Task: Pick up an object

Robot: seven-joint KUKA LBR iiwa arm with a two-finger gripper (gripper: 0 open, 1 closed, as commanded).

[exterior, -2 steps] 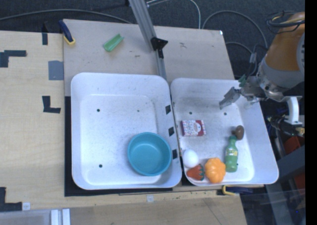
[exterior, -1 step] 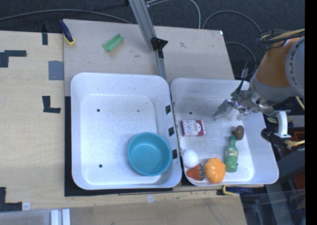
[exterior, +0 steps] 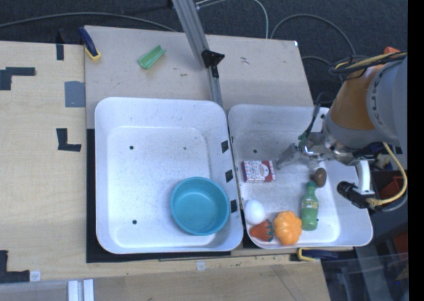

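We log the hand [exterior: 291, 156] low inside the right bin [exterior: 265, 120], toward its right wall; from this slanted view we cannot tell whether it is open or closed, and nothing shows as gripped.

Candidate objects sit in the right bin's near half. The small red-and-white packet [exterior: 258, 171] lies flat near the bin's left wall, just beside the hand. The brown object [exterior: 320, 176] is near the right wall, with the green bottle [exterior: 309, 206] just nearer the front edge. The white egg [exterior: 254, 211], red piece [exterior: 262, 230] and orange pumpkin-like toy [exterior: 287, 227] crowd the front edge. The blue bowl [exterior: 199, 205] rests in the left bin [exterior: 112, 120], front right corner.

Risks, in our judgement:
- The flat packet offers little to pinch and may slide away.
- The rounded egg and brown object may roll out.
- The front-edge cluster is tight, so a descent there may nudge neighbours or tip the bottle, which possibly leans already.
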